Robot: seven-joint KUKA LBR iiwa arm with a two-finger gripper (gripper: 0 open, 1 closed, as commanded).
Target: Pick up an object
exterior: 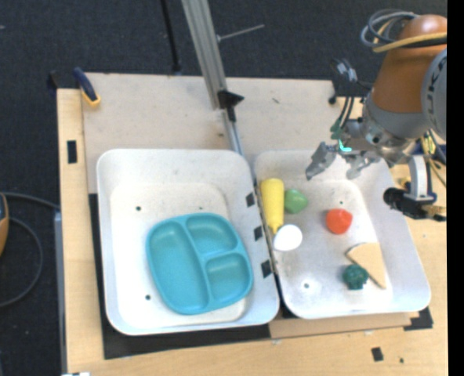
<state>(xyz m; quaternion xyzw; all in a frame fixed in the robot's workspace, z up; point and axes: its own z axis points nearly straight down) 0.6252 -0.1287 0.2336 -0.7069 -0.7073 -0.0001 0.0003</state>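
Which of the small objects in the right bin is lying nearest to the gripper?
The red object, just below the gripper. The yellow cylinder, green piece, white ball and tan wedge all lie farther away.

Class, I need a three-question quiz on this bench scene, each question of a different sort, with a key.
1. True or false: the blue divided plastic plate lies in the right white bin.
2. Which thing touches the yellow cylinder? A red ball B green round piece C tan wedge
3. Fill in: the gripper hovers with its fingers ____.

Key: 1 false, it lies in the left white bin; 2 B; 3 open.
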